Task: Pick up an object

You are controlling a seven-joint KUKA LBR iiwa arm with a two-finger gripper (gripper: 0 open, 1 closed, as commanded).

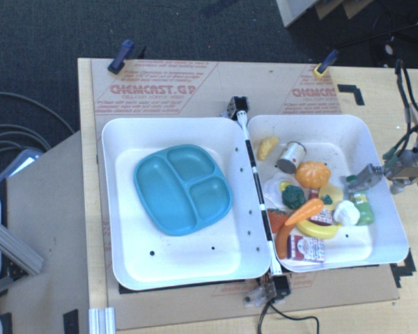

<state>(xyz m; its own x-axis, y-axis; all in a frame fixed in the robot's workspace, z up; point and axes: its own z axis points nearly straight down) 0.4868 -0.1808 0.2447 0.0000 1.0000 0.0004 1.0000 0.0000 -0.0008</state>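
Currently I see the gripper at the right bin's three-o'clock rim, reaching in from the right side of the counter. I cannot tell from this view how the fingers are set, and nothing shows between them, so I report no hold.

The task names no particular object. The candidates all lie in the right bin, heaped toward its centre and lower half. Nearest the gripper is the green bottle, just beside it at about six o'clock, with the white ball touching the bottle's left side. The orange fruit lies at nine o'clock from the gripper, near but apart. The banana and carrot lie further out toward eight o'clock, both with long axes running roughly two to eight o'clock. The left bin carries the blue divided plate.

My judgement: the shortest move is down-frame onto the green bottle.
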